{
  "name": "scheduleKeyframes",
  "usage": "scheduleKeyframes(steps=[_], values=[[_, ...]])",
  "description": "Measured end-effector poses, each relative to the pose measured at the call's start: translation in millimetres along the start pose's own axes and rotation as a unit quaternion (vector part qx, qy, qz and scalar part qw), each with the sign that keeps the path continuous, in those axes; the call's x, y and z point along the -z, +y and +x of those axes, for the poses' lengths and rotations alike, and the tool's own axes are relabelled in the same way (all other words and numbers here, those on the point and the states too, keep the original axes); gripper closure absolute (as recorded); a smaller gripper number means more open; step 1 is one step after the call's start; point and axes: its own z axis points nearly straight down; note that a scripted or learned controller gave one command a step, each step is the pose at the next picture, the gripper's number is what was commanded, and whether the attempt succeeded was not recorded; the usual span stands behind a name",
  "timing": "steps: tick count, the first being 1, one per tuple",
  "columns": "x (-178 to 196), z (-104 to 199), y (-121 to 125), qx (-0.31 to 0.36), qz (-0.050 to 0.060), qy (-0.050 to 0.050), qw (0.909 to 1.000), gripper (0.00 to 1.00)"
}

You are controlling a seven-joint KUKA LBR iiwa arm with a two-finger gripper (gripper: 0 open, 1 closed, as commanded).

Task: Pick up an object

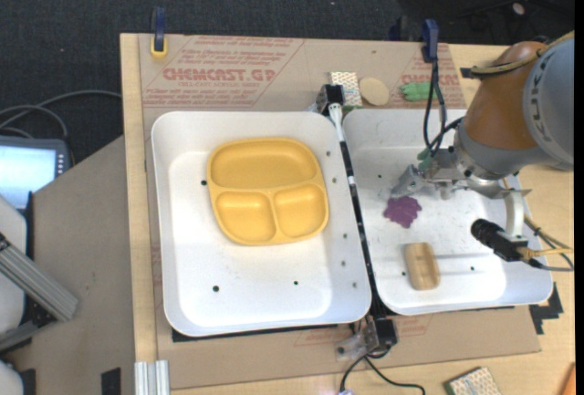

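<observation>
While the claw (412,180) hangs just above the purple object (401,210) at frame right, its state cannot be told; the object looks soft, light, best pinched across its middle.

A glossy yellow plastic divided plate (268,190) sits in smooth white plastic bins (182,229), beside a matt wooden block (421,265) and fuzzy purple piece (401,211).

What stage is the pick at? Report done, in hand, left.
Done: the arm has reached into the right bin, and the gripper is low beside the purple object. In hand: nothing shows between its fingers. Left: the whole grasp and lift, since the purple object and the wooden block both lie on the bin floor. The yellow tray sits in the left bin.
</observation>
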Motion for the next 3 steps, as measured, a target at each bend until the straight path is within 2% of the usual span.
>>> scheduleKeyframes(steps=[1,2,3], values=[[-13.1,27.2,-40.3,0.000,0.008,0.002,1.0000,0.00],[-12.4,30.7,5.8,0.002,0.002,0.000,1.0000,0.00],[-2.1,30.3,4.5,0.000,0.002,0.000,1.0000,1.00]])
